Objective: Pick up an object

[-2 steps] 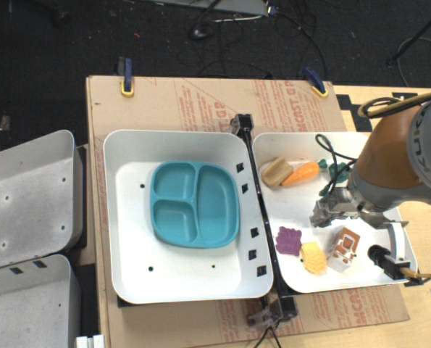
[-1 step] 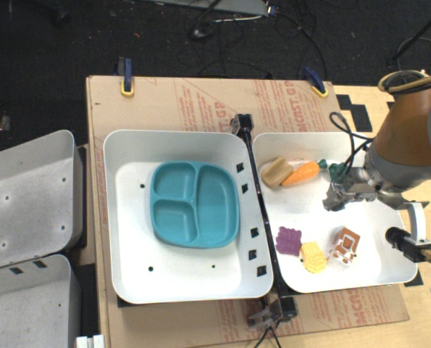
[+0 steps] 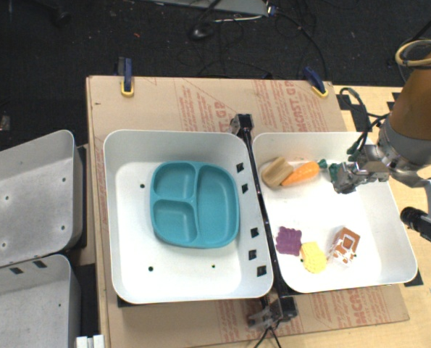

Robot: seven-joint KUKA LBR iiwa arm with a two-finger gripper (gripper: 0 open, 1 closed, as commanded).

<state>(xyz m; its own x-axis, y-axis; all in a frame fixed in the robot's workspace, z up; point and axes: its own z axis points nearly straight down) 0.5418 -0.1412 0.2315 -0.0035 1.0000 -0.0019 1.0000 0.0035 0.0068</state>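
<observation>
Camera view looked down on two white bins side by side on the bench. Nearest, by the front edge of the right bin [image 3: 389,267], lay a yellow toy [image 3: 313,257], with a purple piece [image 3: 289,241] touching it on the side toward the divider and a small orange-and-white toy [image 3: 344,245] just beside it toward the right wall. Farther back, near the rear edge of that bin, a tan bread-like piece [image 3: 277,172] touched an orange carrot [image 3: 302,175]. Just right of the carrot the gripper [image 3: 344,177] hung low over the bin floor; whether it was released or clenched could not be told. A teal divided plate [image 3: 195,204] sat mid left bin [image 3: 128,194].
</observation>
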